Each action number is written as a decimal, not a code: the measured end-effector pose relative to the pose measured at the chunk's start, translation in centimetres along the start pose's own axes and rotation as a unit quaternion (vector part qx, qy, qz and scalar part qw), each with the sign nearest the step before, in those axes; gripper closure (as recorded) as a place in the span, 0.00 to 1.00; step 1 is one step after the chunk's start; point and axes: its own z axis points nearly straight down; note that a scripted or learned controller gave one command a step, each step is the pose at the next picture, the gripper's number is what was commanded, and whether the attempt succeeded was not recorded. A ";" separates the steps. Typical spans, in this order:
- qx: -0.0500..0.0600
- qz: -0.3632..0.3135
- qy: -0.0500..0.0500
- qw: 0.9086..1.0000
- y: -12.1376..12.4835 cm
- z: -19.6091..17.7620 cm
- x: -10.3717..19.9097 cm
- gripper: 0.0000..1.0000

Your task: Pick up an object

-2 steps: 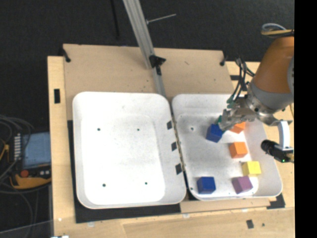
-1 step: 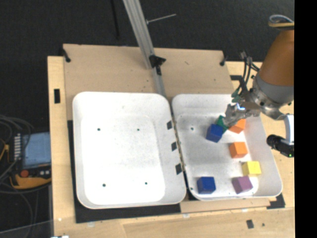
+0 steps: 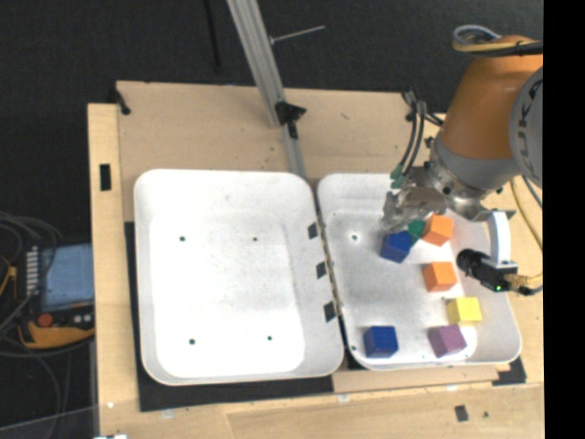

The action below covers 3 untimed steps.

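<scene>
The gripper is low in the right bin, right over a blue block with a little green block beside it. I cannot tell how its hand is set, or if it has hold of anything (the arm hides that part). The blocks look to be lying in the bin, so the lifting is not yet done

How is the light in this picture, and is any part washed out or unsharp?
Camera view: even light; the left bin is nearly washed out, its floor losing detail; the blocks cast only faint shadows; the arm looks slightly soft.
</scene>
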 end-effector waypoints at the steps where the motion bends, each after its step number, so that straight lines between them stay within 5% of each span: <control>1: 0.001 0.001 -0.001 1.000 -0.7 1.4 4.9 1.00; 3: 0.001 0.000 0.000 1.000 0.7 2.0 16.8 1.00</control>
